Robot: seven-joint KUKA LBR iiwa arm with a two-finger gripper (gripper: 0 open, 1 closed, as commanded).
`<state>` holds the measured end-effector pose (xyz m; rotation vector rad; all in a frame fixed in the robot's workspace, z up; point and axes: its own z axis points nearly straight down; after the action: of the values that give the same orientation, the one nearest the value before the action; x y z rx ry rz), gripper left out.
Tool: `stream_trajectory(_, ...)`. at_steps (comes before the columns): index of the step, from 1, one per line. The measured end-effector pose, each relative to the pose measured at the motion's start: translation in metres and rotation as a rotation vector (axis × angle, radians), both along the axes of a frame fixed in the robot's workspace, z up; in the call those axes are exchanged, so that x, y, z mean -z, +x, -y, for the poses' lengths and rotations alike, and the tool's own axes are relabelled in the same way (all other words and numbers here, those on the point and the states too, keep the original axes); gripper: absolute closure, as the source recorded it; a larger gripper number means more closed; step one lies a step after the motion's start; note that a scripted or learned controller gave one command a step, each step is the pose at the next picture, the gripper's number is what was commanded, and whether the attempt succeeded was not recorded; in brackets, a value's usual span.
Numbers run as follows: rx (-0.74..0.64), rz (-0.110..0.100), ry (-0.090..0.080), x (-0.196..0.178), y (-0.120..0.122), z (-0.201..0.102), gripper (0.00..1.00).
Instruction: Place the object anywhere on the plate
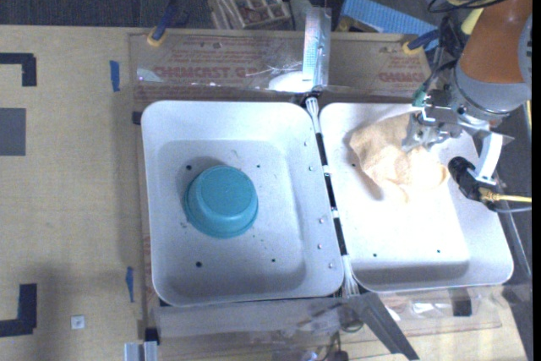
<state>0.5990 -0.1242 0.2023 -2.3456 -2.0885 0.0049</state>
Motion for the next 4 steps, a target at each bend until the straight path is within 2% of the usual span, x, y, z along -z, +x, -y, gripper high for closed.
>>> stream_trajectory(1, 0.001, 0.002, 0.0, -0.02, 0.001, 0.001, 1.0)
stream_trajectory(2, -0.397, -0.002, 0.004, -0.025, -0.003, -0.043, 1.0)
stream_trajectory(4, -1.194, 0.0, 0.005, -0.035, -0.023, -0.153, 1.0)
